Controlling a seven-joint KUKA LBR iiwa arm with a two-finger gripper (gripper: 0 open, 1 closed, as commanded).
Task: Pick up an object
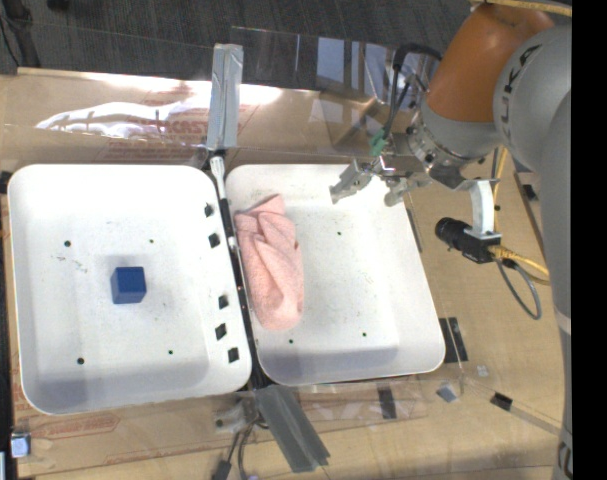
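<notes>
A crumpled pink cloth (pixel 271 260) lies along the left side of the right bin (pixel 383 313). A small blue cube (pixel 129 284) sits in the left bin (pixel 43 268), left of its middle. My gripper (pixel 369 188) hovers over the far edge of the right bin, to the upper right of the cloth and apart from it. Its two fingers are spread open, and nothing is between them.
A taped seam with black clips (pixel 223 268) divides the two bins. Brown cardboard (pixel 123 118) runs behind the bins. The grey arm with its orange band (pixel 483 48) comes in from the upper right.
</notes>
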